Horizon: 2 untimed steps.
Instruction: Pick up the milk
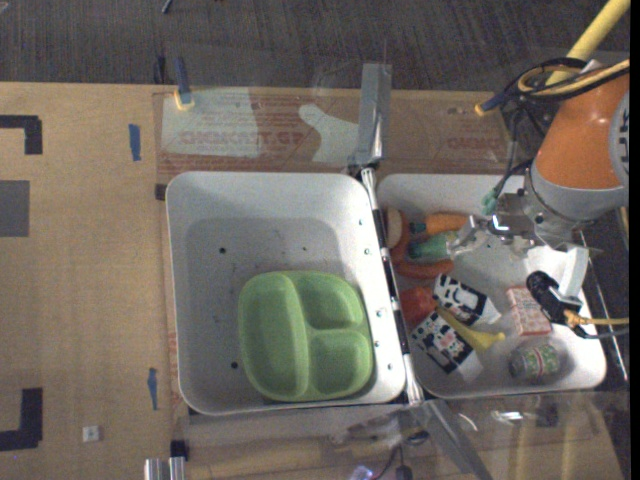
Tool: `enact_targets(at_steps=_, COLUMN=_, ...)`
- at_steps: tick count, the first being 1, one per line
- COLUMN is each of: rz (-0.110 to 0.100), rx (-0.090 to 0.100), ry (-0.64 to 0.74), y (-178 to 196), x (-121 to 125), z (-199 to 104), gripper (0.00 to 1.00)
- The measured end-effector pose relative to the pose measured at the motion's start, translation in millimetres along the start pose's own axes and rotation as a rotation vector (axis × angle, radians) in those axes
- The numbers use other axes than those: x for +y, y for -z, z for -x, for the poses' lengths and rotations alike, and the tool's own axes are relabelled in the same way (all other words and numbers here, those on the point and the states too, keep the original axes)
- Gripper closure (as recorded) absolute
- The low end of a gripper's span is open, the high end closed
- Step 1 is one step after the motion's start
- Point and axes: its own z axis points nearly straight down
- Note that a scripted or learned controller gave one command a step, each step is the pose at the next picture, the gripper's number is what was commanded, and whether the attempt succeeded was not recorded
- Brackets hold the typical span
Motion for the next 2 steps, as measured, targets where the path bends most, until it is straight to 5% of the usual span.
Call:
enact_targets(at_steps=1, rz=0.023, rx=-0.004, ry=0.179, y=-46.0, x=-37.0, z=-13.3, gripper=0.0)
enact_targets(at_steps=2, rz=0.05, rx=-0.013, ry=0.208, y=-51.9, x=-35.2, z=-14.6, gripper=0.0)
